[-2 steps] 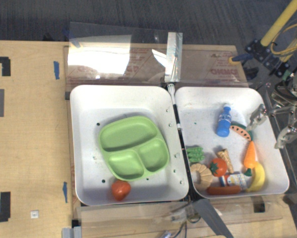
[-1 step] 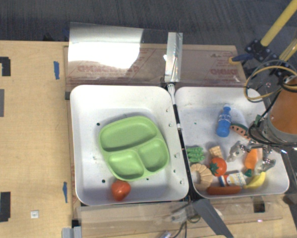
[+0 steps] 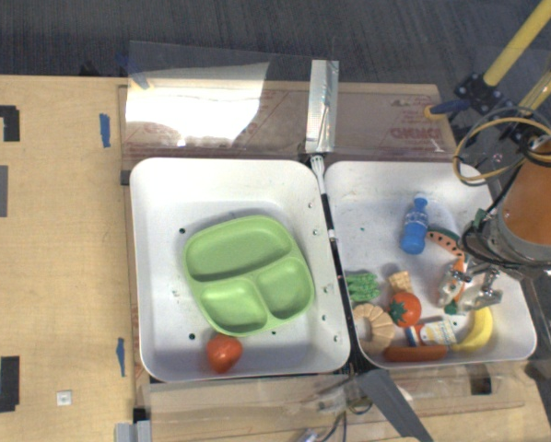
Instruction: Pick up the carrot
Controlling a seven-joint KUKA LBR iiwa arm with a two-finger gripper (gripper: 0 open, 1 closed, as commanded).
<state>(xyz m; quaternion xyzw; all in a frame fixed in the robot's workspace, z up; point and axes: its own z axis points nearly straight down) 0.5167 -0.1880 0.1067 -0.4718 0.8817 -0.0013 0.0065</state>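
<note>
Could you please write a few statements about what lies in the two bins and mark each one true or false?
1. The green divided plate sits in the left bin. True.
2. The blue bottle lies on the green plate. False: it lies in the right bin, near its upper middle.
3. A red tomato-like item lies in the left bin, just below the plate. True.
4. The yellow banana is in the left bin. False: it is in the right bin, near its lower right corner.
5. The gripper is above the left bin. False: it is over the right bin, just above the banana.
</note>
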